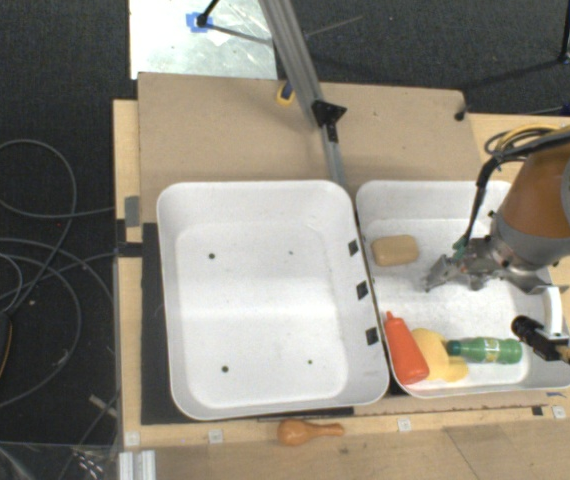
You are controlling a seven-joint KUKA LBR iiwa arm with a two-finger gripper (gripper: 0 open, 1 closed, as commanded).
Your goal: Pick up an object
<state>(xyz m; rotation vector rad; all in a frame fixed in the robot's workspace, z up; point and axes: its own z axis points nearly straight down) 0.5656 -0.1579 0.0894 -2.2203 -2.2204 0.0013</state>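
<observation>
Metal gripper (440, 273) over smooth white bin (435, 204).

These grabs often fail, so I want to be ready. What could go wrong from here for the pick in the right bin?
1. The gripper hangs over bare floor beside the tan block; closing here would likely catch nothing.
2. The red bottle, yellow piece and green bottle lie packed at the near wall, so a grab there may push neighbours or pinch two.
3. The block sits near the bin's left wall; fingers could strike it.
</observation>
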